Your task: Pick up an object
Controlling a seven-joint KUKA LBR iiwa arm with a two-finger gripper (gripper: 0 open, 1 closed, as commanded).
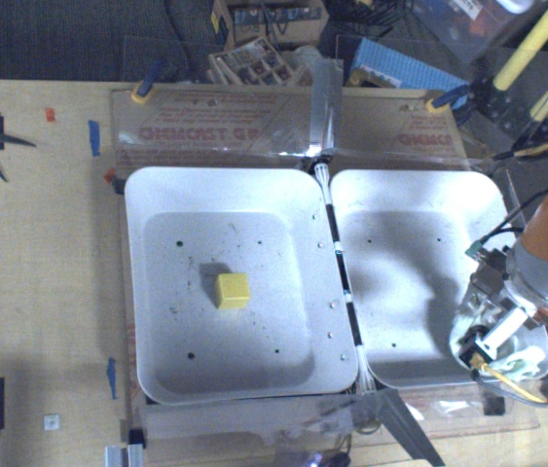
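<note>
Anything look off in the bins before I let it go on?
Nothing is spilled or damaged. The yellow block sits flat near the middle of the left bin, with only small dark specks on the floor around it. The gripper is over the right bin's near right corner, far from the block.

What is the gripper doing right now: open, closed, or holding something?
Gripper: open or closed cannot be told; it sits over the right bin, far from the yellow block.
</note>
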